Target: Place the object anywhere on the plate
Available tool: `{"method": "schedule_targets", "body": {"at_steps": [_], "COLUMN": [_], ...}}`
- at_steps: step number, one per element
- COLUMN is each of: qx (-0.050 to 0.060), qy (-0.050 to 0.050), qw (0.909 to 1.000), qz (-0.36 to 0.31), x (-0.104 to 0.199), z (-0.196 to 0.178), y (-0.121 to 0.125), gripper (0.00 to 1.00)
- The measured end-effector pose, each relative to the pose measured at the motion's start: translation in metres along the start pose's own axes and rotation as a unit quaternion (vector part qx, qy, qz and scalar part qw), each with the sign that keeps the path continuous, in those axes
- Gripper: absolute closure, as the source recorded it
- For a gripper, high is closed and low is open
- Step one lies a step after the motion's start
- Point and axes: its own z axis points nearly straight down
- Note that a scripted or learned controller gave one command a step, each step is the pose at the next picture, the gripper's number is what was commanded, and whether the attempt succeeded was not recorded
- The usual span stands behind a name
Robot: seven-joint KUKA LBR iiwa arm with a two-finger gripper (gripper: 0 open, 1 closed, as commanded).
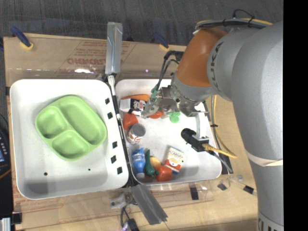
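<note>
The gripper (pixel 162 107) is hanging low over the back of the right bin (pixel 211 163), among small toys; whether anything is sitting between its tips cannot be told. An orange-red object (pixel 155 113) is lying right at its tip, a green piece (pixel 174 116) just beside. The grey arm (pixel 245 71) is reaching in from the right, orange band (pixel 199 57) bending down toward the wrist. The green plate (pixel 71 126) is resting in the left bin (pixel 29 177), well apart

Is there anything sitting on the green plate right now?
No, the green plate in the left bin shows three bare compartments, and the small objects all lie in the right bin.
</note>
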Motion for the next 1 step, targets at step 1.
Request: {"method": "schedule_targets", "body": {"at_steps": [1], "qx": [0.001], "qy": [0.0], "qw": [0.9983], "qz": [-0.058], "x": [0.0775], "z": [0.0002], "y": [0.0146], "gripper": [1.0]}}
